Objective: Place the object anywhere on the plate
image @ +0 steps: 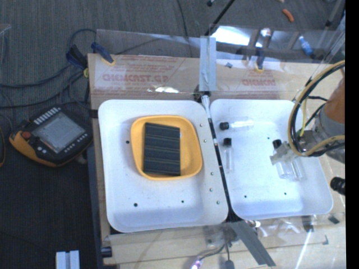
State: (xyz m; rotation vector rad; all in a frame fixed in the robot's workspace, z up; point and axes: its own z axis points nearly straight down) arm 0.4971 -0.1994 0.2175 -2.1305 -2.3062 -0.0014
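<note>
Apparently done: dark ribbed block [162, 149] lies flat on the yellow plate [190, 164] in the left bin [112, 195]. Gripper [287, 164] is over the right bin [314, 200], holding nothing, fingers seemingly apart. Nothing left but withdrawal, I judge.

A robotics lab: teach pendant [52, 136] and loose cables [39, 80] on grey carpet [45, 15]

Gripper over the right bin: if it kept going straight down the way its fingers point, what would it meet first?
Most likely the bare white floor of the right bin. The gripper points down near that bin's right side, and nothing appears to lie under it. The two small black-capped vials sit well to the left. Height above the floor is unclear.
</note>
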